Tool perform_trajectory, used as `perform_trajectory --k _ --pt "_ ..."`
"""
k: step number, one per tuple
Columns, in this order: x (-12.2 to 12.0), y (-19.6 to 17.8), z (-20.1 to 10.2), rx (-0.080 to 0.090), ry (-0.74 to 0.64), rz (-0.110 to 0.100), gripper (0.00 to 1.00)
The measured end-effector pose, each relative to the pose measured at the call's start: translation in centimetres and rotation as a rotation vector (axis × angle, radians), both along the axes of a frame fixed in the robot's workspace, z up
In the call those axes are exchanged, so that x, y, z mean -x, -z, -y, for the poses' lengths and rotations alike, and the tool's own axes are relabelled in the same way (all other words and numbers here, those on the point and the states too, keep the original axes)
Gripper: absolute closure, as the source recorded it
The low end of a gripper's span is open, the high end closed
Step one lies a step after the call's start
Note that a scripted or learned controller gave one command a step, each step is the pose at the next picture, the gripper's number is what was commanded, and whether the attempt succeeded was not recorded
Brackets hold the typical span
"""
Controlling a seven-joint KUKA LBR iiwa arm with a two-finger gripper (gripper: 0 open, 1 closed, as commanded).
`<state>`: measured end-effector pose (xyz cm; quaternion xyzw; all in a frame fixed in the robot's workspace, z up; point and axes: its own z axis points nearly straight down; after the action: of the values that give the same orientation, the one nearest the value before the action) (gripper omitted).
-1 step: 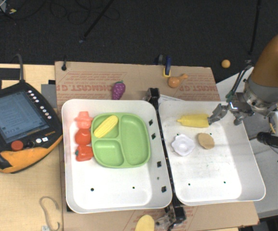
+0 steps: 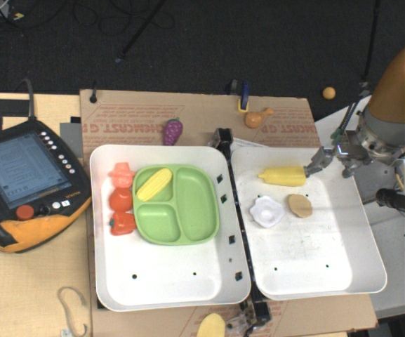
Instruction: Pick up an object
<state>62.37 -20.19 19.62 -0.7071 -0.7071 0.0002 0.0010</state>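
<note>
Gripper (image 2: 317,163) sits over the upper-right part of the right bin (image 2: 314,255), tip angled down-left. Open or closed: can't tell from this angle.

Likely target = yellow bottle-shaped obj (image 2: 283,177), lying on its side in the upper half of the right bin, narrow end pointing toward the left wall. Its blunt end is just beside the gripper tip, maybe touching; it's next to the tip, not seen clamped in it.

Also in the right bin, 1 each:
- white crumpled obj (image 2: 267,211), near centre, below the yellow one
- tan round obj (image 2: 300,206), just beside the white one on the arm's side

Writing: cardboard sheet (image 2: 202,114) under & behind the right bin has red print, upside down, appears 2x; reads approx "CHEMCRST", not sure of every letter.

Outside the right bin:
- left bin (image 2: 160,276) butts against its left wall; holds 1 green divided plate (image 2: 188,209) w/ 3 compartments, 1 corn cob (image 2: 152,183) in the upper-left one
- 3 red/pink toy pieces (image 2: 121,200) stacked in a column at the far side of the plate
- 1 purple grape bunch (image 2: 173,130) & 1 orange pear-like toy (image 2: 256,118) on the cardboard behind the right bin's back wall
- 1 small orange ball (image 2: 328,93) further back on the dark floor
- 1 blue/yellow clamp (image 2: 243,98) at the cardboard's back edge
- 1 teach pendant (image 2: 27,181) far to the left, past the left bin
- 1 yellow obj (image 2: 211,325) in front of the right bin's near-left corner
</note>
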Motion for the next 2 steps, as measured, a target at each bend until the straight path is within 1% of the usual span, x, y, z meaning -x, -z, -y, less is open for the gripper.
perform_trajectory --k 1,2 --pt "0.3 6.3 -0.7 -0.001 -0.003 -0.004 0.00" --pt "0.3 11.2 -1.1 -0.001 -0.006 -0.004 0.00"
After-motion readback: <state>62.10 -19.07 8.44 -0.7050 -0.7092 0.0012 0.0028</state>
